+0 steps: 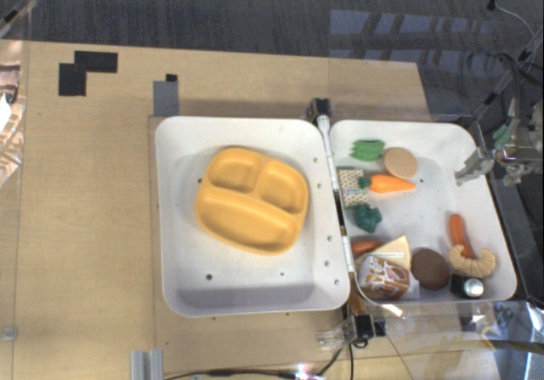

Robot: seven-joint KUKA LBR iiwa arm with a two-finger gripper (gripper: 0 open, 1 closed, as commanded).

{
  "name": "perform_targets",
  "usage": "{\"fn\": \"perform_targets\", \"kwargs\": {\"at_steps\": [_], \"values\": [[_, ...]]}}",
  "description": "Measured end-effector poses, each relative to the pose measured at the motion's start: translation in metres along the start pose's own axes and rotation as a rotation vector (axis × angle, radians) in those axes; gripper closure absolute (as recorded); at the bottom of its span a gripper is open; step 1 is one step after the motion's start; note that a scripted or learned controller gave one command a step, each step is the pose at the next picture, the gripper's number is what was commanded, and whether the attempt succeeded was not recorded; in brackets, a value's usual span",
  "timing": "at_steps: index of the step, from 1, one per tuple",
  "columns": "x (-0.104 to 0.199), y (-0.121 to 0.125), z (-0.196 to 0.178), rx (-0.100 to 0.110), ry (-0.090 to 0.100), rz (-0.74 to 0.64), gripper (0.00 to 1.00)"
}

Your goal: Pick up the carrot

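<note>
On the table [93, 225], the left bin [183, 285] carries a yellow divided plate [252, 200]. In the right bin [442, 149], the carrot [391, 185] lies in the upper-left part, just below a tan round piece [400, 162], its long axis running roughly left-right with the green top leftward and the point rightward. The claw [476, 164] sits at the bin's right rim, so the carrot lies to its left and slightly lower. Whether the claw is released or clenched, I cannot tell.

Carrot [392, 185] lies in right bin [442, 133] beside tan disc [401, 162].
</note>
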State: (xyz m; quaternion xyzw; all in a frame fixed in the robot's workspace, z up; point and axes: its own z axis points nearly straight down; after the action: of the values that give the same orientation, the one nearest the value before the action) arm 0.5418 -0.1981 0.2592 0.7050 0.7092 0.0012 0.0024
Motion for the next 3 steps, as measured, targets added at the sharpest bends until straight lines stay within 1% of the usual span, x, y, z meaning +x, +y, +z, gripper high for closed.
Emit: {"fn": "perform_targets", "kwargs": {"at_steps": [1,2,3], "values": [[0.011,0.072,0.112,0.004,0.004,-0.342,0.00],[0.047,0.077,0.148,-0.031,-0.011,-0.199,0.00],[0.062,0.093,0.159,-0.032,-0.012,-0.166,0.00]]}}
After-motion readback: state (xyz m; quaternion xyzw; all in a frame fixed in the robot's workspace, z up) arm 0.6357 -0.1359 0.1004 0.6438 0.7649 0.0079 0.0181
